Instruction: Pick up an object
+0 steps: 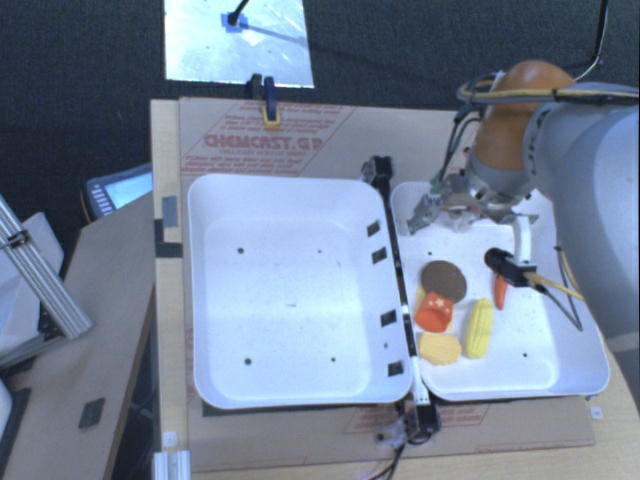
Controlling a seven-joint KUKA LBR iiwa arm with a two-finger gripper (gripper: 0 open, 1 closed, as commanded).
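My gripper [428, 212] hangs over the back left part of the right bin [575, 373], under the orange wrist band. Nothing shows between its tips. In front of it, toward the bin's middle, lies a brown round disc [443, 279]. Just below the disc sits an orange-red block [434, 312], and a pale yellow piece [440, 348] lies in front of that. A yellow corn cob [479, 328] lies to their right. A small orange carrot [499, 291] lies beside the cob's far end.
The left bin [290, 288] stands alongside, split from the right one by a black-clipped divider [392, 268]. A shiny sheet [238, 28] lies beyond the bench. The grey arm [590, 188] covers the right bin's far right side.
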